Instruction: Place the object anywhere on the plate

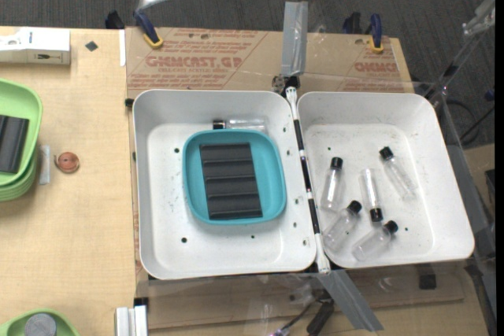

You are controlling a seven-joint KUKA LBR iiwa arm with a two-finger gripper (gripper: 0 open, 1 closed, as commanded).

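The bench [87, 248] carries two shallow white bins side by side, the left bin [153, 169] and the right bin [441, 169], their inner walls touching along a central seam. In the left bin sits the teal plate [272, 169], roughly centred, with a dark ribbed insert [230, 181] covering most of its face. No vial rests on the plate or on the insert, so the placement is judged not yet done. One clear vial [236, 123] with a dark cap lies on the left bin's floor just beyond the plate's far rim, near it but off it (whether it touches the rim cannot be settled from this angle). The right bin holds a loose scatter of five clear capped vials [370, 193]: a single one toward the far right, a pair near the middle, and a pair near the front edge, some touching or overlapping. These are the likely candidates for the object to be moved. The state of the gripper cannot be told from this view, and nothing indicates that any vial is in its grasp. As matters stand, the whole task remains: one vial must be selected, grasped, carried across the seam, and set down on the plate.
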